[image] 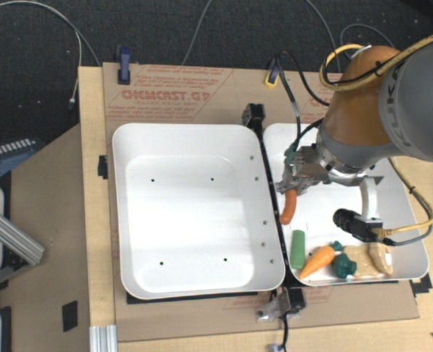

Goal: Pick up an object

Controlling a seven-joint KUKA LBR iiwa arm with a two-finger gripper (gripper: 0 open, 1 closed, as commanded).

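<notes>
Gripper (292, 185) over the left edge of the right bin (420, 259), its jaws closed around the upper end of an orange sausage-shaped object (288, 207) that hangs down toward 6 o'clock. At 6 o'clock of it lie a green block (297, 247) and a toy carrot (316, 262). The left bin (187, 141) sits at 9 o'clock.

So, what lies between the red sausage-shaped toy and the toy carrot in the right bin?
In the camera view, a green stick lies between the red sausage-shaped toy and the toy carrot, close to the right bin's left wall.
</notes>
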